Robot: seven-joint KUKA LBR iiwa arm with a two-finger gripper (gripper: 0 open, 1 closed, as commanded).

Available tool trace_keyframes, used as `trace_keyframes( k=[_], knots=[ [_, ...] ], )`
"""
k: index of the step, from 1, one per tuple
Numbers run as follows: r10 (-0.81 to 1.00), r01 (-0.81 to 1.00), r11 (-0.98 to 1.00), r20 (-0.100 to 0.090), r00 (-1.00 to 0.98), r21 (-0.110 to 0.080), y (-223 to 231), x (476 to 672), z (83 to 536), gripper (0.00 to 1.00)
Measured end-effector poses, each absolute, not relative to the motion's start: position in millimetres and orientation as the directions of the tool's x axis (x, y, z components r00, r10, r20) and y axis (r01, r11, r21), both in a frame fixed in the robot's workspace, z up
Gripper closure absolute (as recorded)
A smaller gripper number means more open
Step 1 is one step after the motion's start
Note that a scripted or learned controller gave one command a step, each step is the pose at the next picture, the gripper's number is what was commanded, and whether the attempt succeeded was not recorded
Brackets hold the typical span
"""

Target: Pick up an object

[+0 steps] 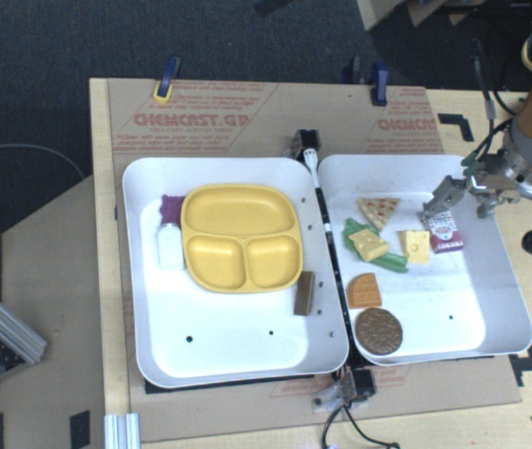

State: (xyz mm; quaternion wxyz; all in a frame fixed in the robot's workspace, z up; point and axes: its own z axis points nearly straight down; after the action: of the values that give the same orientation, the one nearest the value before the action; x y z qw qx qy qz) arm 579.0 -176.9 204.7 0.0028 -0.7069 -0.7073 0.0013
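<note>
While the arm is reaching in over the right bin (499, 279) from the tabletop's right edge, the claw (464, 195) is hanging with its fingers spread, pinching nothing, low over the bin's far right part. Just beside the fingertips, a small red-and-white packet (443, 231) is lying flat on the bin floor; it is looking like the nearest candidate. Judging by its look, it is light, thin and probably slick, so it is likely calling for a pinch across its short sides, with the fingers pressed down to the floor. Touching or nearly touching its left side, a yellow cheese block (417, 247) is sitting, which could crowd the grasp. Further toward the bin's centre, a pizza wedge (379, 210), a green piece (378, 251), an orange cracker (365, 291) and a brown round cookie (379, 331) are lying apart. In the left bin (153, 344), a yellow divided tray (242, 237) is resting.
</note>
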Motion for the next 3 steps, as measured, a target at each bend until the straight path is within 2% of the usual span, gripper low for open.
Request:
trace_keyframes(
  k=[1, 2, 3],
  knots=[
    [1.0, 1.0, 0.0, 0.002, 0.0, -0.007, -178, 583.9, 143, 0.0],
    [1.0, 1.0, 0.001, 0.0, -0.001, -0.001, -177, 584.3, 91, 0.0],
    [1.0, 1.0, 0.0, -0.004, 0.0, 0.008, -179, 586.5, 107, 1.0]
  ],
)
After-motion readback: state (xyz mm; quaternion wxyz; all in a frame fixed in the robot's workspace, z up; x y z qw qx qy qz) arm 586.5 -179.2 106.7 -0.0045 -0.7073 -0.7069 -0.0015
